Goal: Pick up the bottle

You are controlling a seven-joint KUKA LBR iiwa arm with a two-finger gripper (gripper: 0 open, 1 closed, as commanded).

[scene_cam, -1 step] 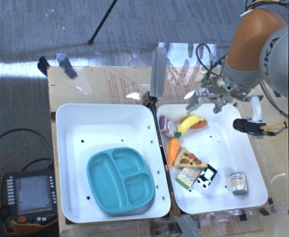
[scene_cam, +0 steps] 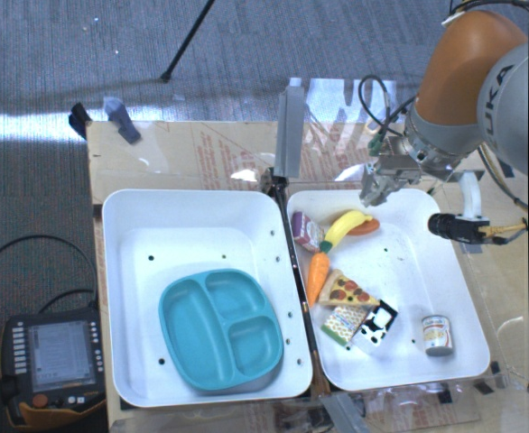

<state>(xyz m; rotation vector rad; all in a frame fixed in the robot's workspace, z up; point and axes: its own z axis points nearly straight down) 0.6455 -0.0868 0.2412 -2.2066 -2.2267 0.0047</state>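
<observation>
A small bottle [scene_cam: 306,231] with a dark maroon label lies on its side at the far left of the right bin [scene_cam: 454,269], touching the left end of a yellow banana [scene_cam: 346,225]. My gripper [scene_cam: 374,193] hangs over the bin's back edge, up and to the right of the bottle and just beyond the banana's right tip. Nothing is visible in its grasp.
An orange carrot [scene_cam: 317,278], a pizza slice [scene_cam: 348,290], a small patterned box [scene_cam: 344,325] and a black-and-white piece [scene_cam: 376,322] lie near the bottle. A short can [scene_cam: 437,335] stands at the front right. The left bin [scene_cam: 129,242] holds a blue divided plate [scene_cam: 219,330].
</observation>
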